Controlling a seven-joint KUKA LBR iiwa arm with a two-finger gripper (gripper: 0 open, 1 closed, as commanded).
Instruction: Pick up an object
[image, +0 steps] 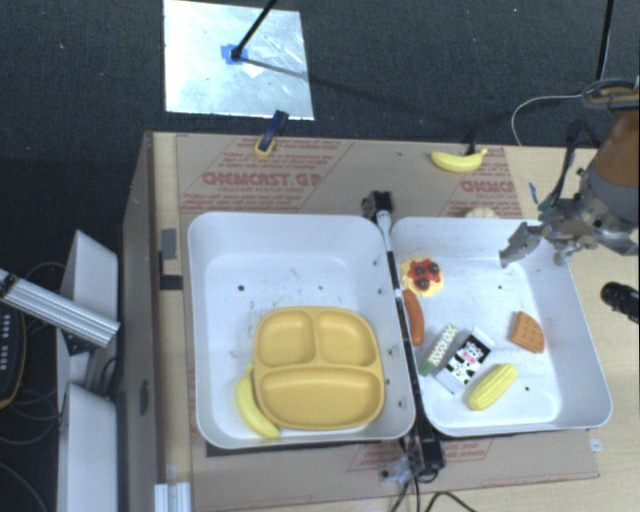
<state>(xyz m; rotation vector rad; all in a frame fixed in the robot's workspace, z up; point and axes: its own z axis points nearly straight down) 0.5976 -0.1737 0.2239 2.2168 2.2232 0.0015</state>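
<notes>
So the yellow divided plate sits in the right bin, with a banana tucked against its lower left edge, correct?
Not quite. The camera view shows the yellow divided plate in the left bin, not the right one. The rest holds: a banana lies against the plate's lower left edge.

In the right bin (575, 330), five small toys are seen lying loose: a yellow pastry with red berries (423, 277), an orange-red sausage (414, 317) beside the divider, a brown waffle piece (527, 332), a black-and-white carton (458, 359) laid flat, and a corn cob (492, 386) tilted just beside it.
</notes>
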